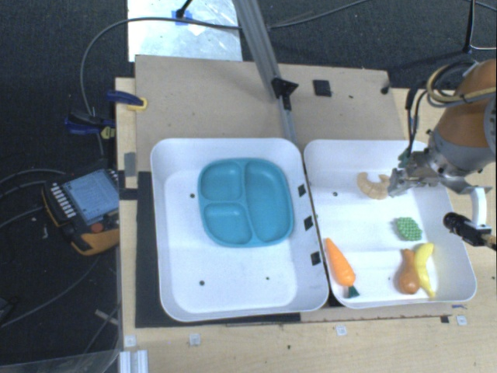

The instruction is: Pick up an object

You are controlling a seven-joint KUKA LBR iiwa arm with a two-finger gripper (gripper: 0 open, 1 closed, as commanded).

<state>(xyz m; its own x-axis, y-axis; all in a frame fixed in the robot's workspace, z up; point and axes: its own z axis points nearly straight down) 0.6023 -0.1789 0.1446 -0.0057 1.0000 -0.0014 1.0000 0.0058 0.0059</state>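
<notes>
You've got the gripper [397,183] low in the right bin [342,158] nr its back edge, jaws at a tan curved toy [373,185] w/ state unclear; carrot [339,264] lies by the front-left corner.

The robot arm [466,142] comes in at about three o'clock. Its big round part is orange, like a fat ring, and below that the body is smooth grey metal. Black cables [439,84] loop around the top of the orange part, up toward one o'clock, with a yellowish cable curled among them. The gripper [400,181] at the end is grey and small and blocky. A short black piece [464,228] sticks out low down, toward four o'clock.
</notes>
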